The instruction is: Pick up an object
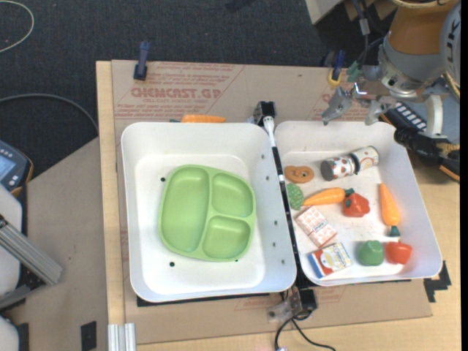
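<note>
The right bin (420,196) holds several toy foods: a brown cookie (298,173), a small lying can (349,163), a carrot (324,196), a red pepper (355,205), a second orange carrot (390,205), two small cartons (316,226) (333,258), a green pepper (371,252) and a tomato (398,251). My gripper (356,110) hangs over the bin's far rim, above and behind the can. It stands open, with nothing between its fingers.
The left bin (139,196) carries a green divided plate (208,212). A black clip (265,111) sits where the two bins meet at the back. An orange piece (203,119) lies behind the left bin. Cardboard (219,86) underlies both bins.
</note>
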